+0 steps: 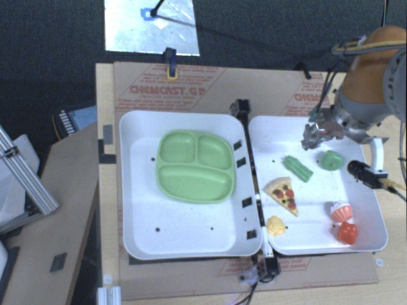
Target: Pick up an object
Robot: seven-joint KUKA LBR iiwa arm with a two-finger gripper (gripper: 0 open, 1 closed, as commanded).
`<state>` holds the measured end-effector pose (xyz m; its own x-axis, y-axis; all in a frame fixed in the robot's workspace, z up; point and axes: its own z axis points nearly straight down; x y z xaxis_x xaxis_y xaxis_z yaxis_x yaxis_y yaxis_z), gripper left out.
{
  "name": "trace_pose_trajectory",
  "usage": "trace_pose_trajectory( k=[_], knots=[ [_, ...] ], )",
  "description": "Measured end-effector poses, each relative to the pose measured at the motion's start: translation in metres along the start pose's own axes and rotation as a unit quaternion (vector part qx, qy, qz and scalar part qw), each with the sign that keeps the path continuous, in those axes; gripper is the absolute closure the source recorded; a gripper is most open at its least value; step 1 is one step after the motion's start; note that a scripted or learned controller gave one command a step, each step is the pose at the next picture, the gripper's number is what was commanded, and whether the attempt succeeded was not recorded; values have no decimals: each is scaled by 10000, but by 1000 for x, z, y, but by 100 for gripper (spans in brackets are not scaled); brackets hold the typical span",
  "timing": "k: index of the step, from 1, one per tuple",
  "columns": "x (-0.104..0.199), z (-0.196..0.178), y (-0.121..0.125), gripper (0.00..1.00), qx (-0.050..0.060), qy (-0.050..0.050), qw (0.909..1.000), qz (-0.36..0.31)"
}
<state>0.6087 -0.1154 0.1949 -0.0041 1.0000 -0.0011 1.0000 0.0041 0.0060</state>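
The right bin [318, 237] holds several toy foods: a green ridged pickle [297, 168], a round green piece [331, 161], a pizza slice [283, 195], a small yellow lump [275, 225], a pink-and-white cupcake [339, 210] and a red tomato-like piece [346, 233]. My gripper [310, 137] hangs over the far part of this bin, just above and left of the round green piece and behind the pickle. Nothing shows between its fingers.
In the left bin [137, 234] lies a green divided plate [194, 166]. A black divider with clips [248, 170] runs between the bins. Cardboard [191, 88] lies under both bins, with a yellow-and-black clamp [171, 65] at its far edge.
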Motion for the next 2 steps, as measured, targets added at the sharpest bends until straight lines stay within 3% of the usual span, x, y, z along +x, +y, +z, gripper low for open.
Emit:
trace_pose_trajectory(
  k=[1, 2],
  knots=[
    [0, -16, 1, 100, 12, 4, 10000, -2],
    [60, -12, -7, 100, 25, 12, 10000, -25]
  ],
)
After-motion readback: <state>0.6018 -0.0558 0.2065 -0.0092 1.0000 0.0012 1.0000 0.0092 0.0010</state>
